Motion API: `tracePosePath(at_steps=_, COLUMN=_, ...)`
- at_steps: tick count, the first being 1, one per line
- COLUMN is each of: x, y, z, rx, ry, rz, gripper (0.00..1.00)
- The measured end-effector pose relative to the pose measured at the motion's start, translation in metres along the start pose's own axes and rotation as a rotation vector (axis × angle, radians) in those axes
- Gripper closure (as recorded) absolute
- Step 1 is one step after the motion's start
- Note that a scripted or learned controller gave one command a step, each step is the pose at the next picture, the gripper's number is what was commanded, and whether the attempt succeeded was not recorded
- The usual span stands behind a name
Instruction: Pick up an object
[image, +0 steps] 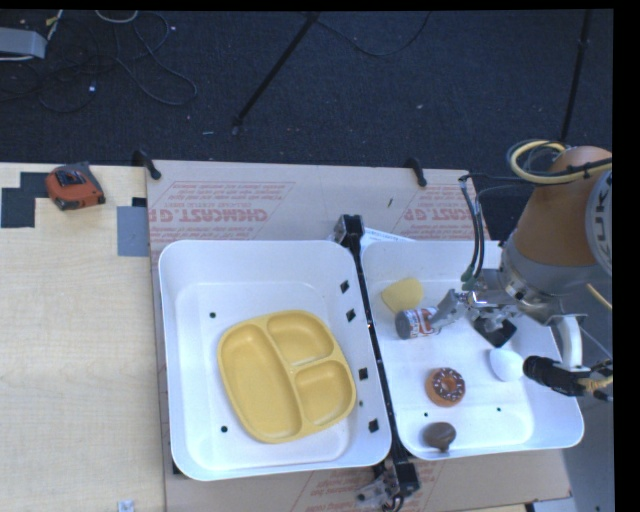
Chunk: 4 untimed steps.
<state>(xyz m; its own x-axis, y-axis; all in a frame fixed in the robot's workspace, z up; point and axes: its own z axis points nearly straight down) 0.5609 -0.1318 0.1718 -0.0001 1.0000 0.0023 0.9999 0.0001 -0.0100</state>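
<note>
The right bin (560, 430) holds several small objects. A yellow soft block (403, 294) lies near its left wall. Just below it is a small grey can with a red label (415, 322), lying on its side. A brown frosted donut (446, 386) sits mid-bin, a dark brown lump (438, 434) lies near the front wall, and a white piece (503, 364) rests to the right. My gripper (455, 307) hangs low over the bin, just right of the can, with its tip close to it. Nothing visibly sits in its grasp.
The left bin (190, 300) holds a yellow three-compartment tray (285, 375). A black divider (362, 330) runs between the bins. An orange tape measure (75, 186) lies on the wooden bench at far left. The arm's orange band (560, 215) looms over the right bin's far right.
</note>
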Motion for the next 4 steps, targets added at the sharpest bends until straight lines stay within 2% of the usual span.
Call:
tracePosePath(at_steps=1, x=0.002, y=0.01, z=0.055, rx=0.0, ry=0.0, rz=0.001, gripper=0.0)
tracePosePath(at_steps=2, x=0.002, y=0.01, z=0.088, rx=-0.003, ry=0.0, rz=0.001, gripper=0.0)
tracePosePath(at_steps=3, x=0.0, y=0.01, z=0.078, rx=-0.002, ry=-0.002, rz=0.005, gripper=1.0)
tracePosePath(at_steps=4, x=0.008, y=0.017, z=0.029, rx=-0.008, ry=-0.001, rz=-0.002, gripper=1.0)
